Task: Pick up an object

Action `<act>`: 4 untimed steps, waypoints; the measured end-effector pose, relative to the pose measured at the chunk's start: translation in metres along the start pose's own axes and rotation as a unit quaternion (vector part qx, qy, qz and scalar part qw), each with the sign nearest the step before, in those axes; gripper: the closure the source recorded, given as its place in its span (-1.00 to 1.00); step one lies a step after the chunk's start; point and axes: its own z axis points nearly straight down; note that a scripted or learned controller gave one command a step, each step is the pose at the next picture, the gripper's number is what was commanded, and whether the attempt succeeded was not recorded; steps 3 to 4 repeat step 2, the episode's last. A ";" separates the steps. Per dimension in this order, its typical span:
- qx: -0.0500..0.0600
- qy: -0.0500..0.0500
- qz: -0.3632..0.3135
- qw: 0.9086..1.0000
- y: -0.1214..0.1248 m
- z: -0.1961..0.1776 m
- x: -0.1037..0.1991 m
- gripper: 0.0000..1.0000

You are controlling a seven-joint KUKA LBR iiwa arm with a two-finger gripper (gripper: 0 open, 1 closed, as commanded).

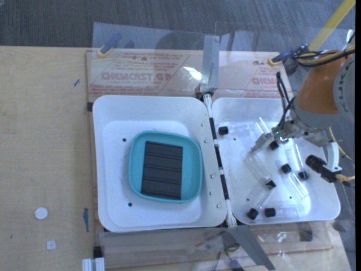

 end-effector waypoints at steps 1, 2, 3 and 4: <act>-0.003 0.000 0.001 1.000 0.002 -0.011 0.000 1.00; 0.001 0.001 0.040 0.999 0.049 -0.124 0.052 1.00; 0.001 0.001 0.040 0.999 0.049 -0.124 0.052 1.00; 0.001 0.001 0.040 0.999 0.049 -0.124 0.052 1.00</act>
